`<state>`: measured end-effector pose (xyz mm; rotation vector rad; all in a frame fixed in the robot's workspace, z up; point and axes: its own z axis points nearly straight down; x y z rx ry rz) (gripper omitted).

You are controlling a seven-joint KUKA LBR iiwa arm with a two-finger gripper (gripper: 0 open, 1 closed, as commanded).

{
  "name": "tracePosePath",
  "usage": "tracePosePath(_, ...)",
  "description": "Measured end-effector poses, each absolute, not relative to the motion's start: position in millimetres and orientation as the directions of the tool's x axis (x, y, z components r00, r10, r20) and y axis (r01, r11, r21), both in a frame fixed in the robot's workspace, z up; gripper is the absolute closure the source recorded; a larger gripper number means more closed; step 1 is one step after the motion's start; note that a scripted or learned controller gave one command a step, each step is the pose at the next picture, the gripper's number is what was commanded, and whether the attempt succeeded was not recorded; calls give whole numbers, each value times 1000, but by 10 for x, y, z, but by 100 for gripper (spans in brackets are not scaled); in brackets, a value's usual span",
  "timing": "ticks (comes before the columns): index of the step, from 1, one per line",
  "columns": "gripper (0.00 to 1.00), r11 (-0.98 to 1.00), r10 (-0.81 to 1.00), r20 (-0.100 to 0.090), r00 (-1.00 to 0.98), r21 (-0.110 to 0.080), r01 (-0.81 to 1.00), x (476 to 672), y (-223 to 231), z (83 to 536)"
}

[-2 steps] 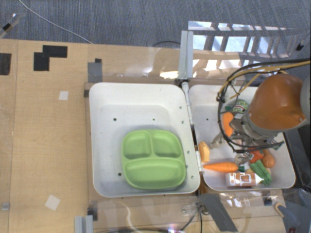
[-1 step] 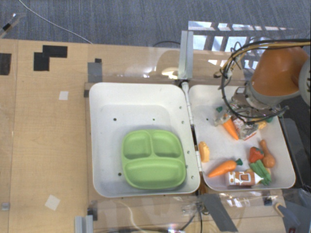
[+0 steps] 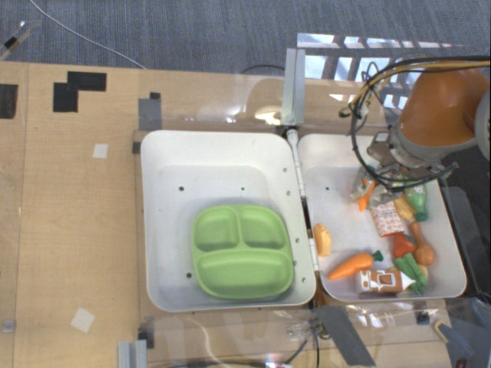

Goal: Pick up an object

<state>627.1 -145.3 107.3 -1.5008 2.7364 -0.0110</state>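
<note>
Crowded near the small printed carton [image 3: 381, 280] and plastic orange carrot [image 3: 350, 265], the toys under the tool [image 3: 381, 176], whose state I cannot tell, may cause a slipping or double grasp.

Left bin [image 3: 161, 205]: green divided plate [image 3: 242, 251], three compartments. Right bin [image 3: 330, 167]: toy carrot [image 3: 353, 265] near front, small carton [image 3: 380, 281] beside it, yellow piece [image 3: 323, 240] by divider, mixed toy foods (heaped, hard to separate) [image 3: 406, 236] at right. Arm [image 3: 441, 110] above right bin's far right; gripper [image 3: 376, 181] low over heap.
</note>
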Motion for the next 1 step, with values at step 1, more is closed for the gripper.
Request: tracePosePath(1, 100, 641, -768, -15, -640, -14, -768, 6379, -775, 2056)
